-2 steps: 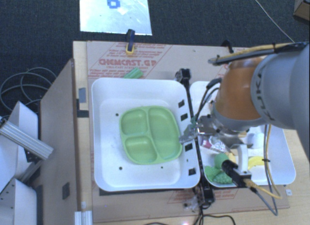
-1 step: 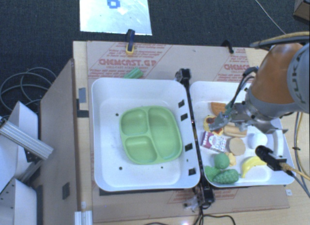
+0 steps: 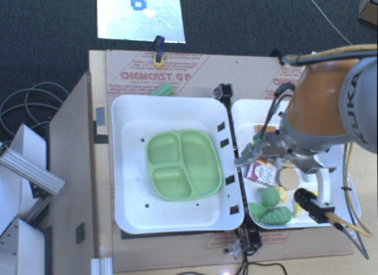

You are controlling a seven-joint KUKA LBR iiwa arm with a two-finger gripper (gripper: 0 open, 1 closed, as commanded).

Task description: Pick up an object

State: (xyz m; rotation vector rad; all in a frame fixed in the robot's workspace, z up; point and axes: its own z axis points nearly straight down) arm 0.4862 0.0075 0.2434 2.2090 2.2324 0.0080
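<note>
The right bin [image 3: 248, 111] holds a red and white packet [image 3: 260, 174], a tan round disc [image 3: 289, 178], a green ball [image 3: 270, 196], a bumpy green piece [image 3: 276, 215] and a small yellow piece [image 3: 284, 194]. My gripper [image 3: 251, 154] hangs low over the left side of this bin, just above the packet's upper edge and close to the wall between the bins. The orange and grey arm hides much of the bin's back and right. A light green divided plate [image 3: 183, 164] lies in the left bin [image 3: 127, 167].
Black clips run along the wall between the two bins [image 3: 227, 144]. A small green thing [image 3: 162, 90] lies behind the left bin on the cardboard. Farther back are a yellow and blue clip [image 3: 158, 52] and a white sheet [image 3: 139, 7].
</note>
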